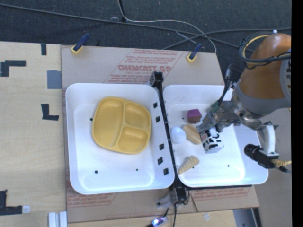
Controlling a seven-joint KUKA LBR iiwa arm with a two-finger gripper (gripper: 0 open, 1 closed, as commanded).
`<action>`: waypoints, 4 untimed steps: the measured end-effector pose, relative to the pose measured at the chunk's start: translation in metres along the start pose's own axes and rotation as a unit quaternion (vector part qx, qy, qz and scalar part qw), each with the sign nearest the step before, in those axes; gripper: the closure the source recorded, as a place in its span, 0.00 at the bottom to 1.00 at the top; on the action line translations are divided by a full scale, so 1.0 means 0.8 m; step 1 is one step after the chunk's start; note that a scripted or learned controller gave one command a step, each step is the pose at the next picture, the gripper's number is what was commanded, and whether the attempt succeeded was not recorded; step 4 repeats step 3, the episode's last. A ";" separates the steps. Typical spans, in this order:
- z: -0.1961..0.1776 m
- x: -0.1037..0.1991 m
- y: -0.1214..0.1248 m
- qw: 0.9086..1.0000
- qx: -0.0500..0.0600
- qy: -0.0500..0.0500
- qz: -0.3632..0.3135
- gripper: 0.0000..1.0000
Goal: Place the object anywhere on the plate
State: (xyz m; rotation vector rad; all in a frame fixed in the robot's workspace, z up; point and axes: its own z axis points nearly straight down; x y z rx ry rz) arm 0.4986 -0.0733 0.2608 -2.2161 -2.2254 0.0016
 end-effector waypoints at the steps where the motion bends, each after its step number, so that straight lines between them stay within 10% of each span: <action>1: 0.014 0.079 0.000 1.000 0.000 0.000 -0.001 1.00; 3: 0.020 0.198 -0.008 1.000 0.001 0.000 -0.001 1.00; 4: 0.020 0.198 -0.008 1.000 0.001 0.000 -0.001 1.00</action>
